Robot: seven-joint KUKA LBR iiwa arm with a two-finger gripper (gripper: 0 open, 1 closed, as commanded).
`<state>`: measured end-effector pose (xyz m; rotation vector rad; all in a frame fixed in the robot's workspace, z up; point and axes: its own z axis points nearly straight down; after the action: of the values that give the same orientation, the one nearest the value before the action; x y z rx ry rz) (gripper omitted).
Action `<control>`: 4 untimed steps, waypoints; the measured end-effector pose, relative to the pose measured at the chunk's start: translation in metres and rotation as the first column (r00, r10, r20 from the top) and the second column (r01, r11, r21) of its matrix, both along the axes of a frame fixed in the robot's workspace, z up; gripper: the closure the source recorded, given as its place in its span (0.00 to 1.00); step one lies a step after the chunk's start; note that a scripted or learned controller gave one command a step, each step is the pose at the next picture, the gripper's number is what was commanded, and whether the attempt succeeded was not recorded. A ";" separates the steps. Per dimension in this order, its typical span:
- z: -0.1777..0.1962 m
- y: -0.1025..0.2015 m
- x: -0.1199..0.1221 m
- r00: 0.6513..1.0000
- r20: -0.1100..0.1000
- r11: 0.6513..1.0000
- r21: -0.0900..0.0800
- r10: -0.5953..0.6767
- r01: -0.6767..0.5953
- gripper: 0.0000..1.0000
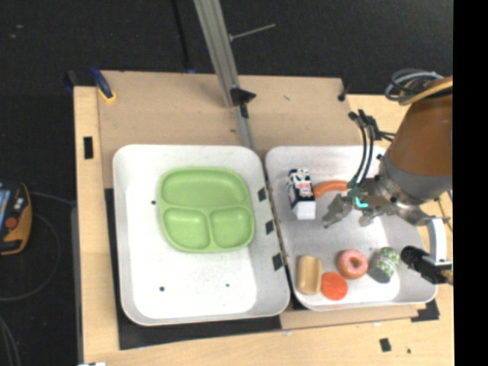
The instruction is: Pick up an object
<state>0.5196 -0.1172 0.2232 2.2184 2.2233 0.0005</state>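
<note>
Here, the tool [352, 209] hovers over the right bin [335, 162] with fingers spread apart, gripping nothing. Nearer lie a pink donut [351, 262], an orange ball [334, 286] and a tan cylinder [308, 274]. The left bin [137, 280] holds a green divided plate [206, 208].

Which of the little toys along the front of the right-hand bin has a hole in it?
The pink doughnut. It sits between the orange-red piece and the green-speckled ball; the tan cylinder has no hole.
</note>
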 end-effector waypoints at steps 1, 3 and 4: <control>0.000 0.000 0.000 1.000 0.001 1.000 0.000 0.000 0.000 0.00; -0.098 -0.018 -0.001 1.000 -0.004 1.000 -0.001 -0.003 0.003 0.00; -0.123 -0.019 -0.001 1.000 -0.001 1.000 -0.001 -0.003 0.003 0.00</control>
<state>0.5190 -0.1363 0.1000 2.2219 2.2195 -0.0012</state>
